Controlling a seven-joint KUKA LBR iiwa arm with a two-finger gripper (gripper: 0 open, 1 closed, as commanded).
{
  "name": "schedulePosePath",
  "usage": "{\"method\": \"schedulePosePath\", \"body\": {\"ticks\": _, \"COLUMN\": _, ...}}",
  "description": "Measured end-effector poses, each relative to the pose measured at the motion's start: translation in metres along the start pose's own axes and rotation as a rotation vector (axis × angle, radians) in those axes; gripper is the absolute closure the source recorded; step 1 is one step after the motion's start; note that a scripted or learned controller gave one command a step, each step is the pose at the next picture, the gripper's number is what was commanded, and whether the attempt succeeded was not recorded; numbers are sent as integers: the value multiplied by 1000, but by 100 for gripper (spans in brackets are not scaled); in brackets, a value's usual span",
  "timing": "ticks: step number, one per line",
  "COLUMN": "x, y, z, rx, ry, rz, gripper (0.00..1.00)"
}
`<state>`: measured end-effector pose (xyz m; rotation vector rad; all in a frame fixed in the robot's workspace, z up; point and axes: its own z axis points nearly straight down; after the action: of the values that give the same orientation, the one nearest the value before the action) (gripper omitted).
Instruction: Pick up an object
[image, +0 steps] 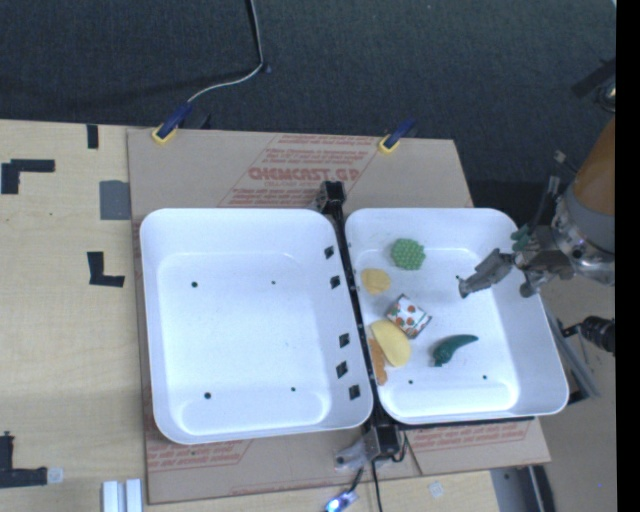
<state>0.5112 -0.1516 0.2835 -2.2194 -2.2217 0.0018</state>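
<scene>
- Gripper (500, 275) hangs over the right bin's (535, 340) right side, its two fingers (484, 274) spread apart, nothing between them.
- Left bin (240, 330) sits beside it, the two touching along the middle divider.
- Yellow lemon-like piece (393, 343) lies low in the right bin, close to the divider.
- Green round bumpy object (407, 253) rests near the top of that bin.
- White and red patterned block (409, 316) is just above the yellow piece.
- Dark green pepper shape (452, 348) lies below the gripper, apart from it.
- Small yellow lump (375, 281) sits by the divider.
</scene>
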Motion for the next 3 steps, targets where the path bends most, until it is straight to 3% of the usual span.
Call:
{"method": "schedulePosePath", "body": {"ticks": 1, "x": 0, "y": 0, "z": -10, "rx": 0, "ry": 0, "rz": -1, "gripper": 100}}
{"method": "schedulePosePath", "body": {"ticks": 2, "x": 58, "y": -3, "z": 49, "rx": 6, "ry": 3, "rz": -4, "gripper": 100}}
{"method": "schedulePosePath", "body": {"ticks": 3, "x": 125, "y": 17, "z": 103, "rx": 6, "ry": 3, "rz": -7, "gripper": 100}}
